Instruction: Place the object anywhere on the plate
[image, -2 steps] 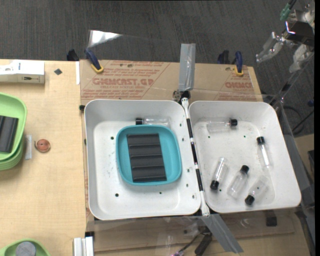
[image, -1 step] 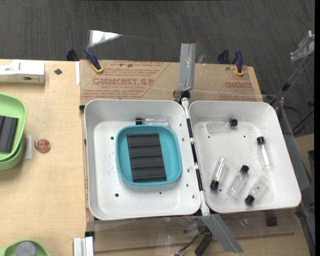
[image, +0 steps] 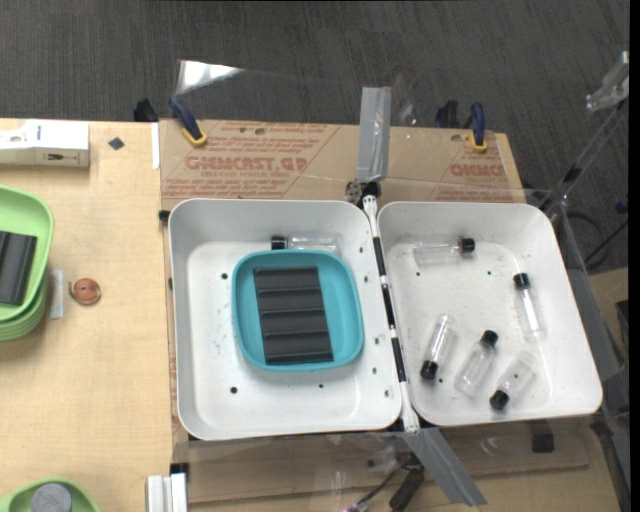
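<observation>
Overhead, we saw two shallow white plastic bins side by side on a cardboard-covered bench, the left bin (image: 190, 330) and the right bin (image: 560, 300), their inner walls meeting along a centre seam. In the left bin sat a square teal plate (image: 245, 320) with rounded corners, and on it lay a black ribbed rectangular insert (image: 292, 315) filling most of its middle. Just beyond the plate's far edge, against the bin's back wall, lay a clear plastic vial with a black cap (image: 300, 242), on its side and apart from the plate. In the right bin we counted five more clear vials with black caps, all lying down: one near the back wall (image: 443, 250), one along the right side (image: 528, 305), and three towards the front, namely a left one (image: 436, 349), a middle one (image: 477, 361) and a right one (image: 511, 385). None of them touched the plate. We could not tell the claw's state. To the left on the wooden bench stood a stack of light green trays (image: 25, 265) and a small round copper-coloured disc (image: 86, 291).
</observation>
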